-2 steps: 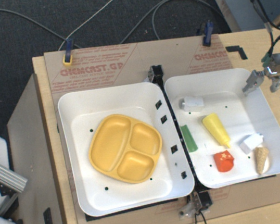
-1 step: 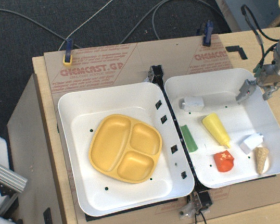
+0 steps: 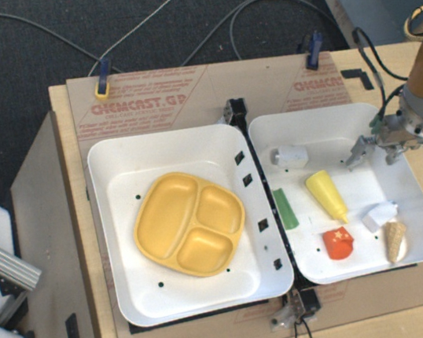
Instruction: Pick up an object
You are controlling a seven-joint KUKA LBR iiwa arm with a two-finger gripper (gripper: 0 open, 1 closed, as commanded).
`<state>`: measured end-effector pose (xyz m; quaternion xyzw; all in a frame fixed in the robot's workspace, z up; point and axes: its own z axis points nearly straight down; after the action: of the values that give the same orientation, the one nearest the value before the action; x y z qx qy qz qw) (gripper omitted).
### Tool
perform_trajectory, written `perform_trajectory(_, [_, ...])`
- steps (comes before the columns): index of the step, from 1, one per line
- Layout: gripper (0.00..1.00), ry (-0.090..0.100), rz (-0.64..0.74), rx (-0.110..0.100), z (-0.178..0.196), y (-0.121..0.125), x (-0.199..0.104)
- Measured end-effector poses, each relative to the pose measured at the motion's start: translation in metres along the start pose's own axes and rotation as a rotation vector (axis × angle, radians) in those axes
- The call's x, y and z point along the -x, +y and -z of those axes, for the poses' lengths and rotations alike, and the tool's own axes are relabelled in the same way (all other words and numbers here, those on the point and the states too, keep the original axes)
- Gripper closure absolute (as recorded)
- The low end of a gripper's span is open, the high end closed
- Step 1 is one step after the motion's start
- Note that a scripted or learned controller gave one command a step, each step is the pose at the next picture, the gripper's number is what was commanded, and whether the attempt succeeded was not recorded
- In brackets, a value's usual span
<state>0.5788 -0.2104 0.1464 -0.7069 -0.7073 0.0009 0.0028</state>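
Dark grey carpet floor [image 3: 12,68] across top and left. Thin cables [image 3: 141,24] snake over it. Brown board [image 3: 206,85] with red lettering covers bench [image 3: 46,230], two blue clamps [image 3: 105,84] pinning far edge. Aluminium rail [image 3: 2,257] angles in lower left. Even, soft light.

Yellow bottle [image 3: 326,194], red piece [image 3: 339,243], green stick [image 3: 285,208] and tan cone [image 3: 396,241] lie in the right bin [image 3: 346,113].

Two white bins [image 3: 116,219] — one yellow tray [image 3: 190,223], six small items [image 3: 325,194] — two clamps [image 3: 104,86].
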Motion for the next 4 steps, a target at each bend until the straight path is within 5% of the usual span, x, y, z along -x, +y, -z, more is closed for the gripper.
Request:
perform_trajectory(1, [1.0, -0.003, 0.001, 0.007, 0.014, 0.002, 0.001])
perform_trajectory(2, [1.0, -0.004, 0.001, 0.01, 0.065, -0.007, -0.003])
perform_trajectory(3, [1.0, -0.003, 0.001, 0.007, 0.062, -0.006, -0.003])
perform_trajectory(4, [1.0, 0.001, 0.006, 0.003, 0.058, -0.007, -0.066])
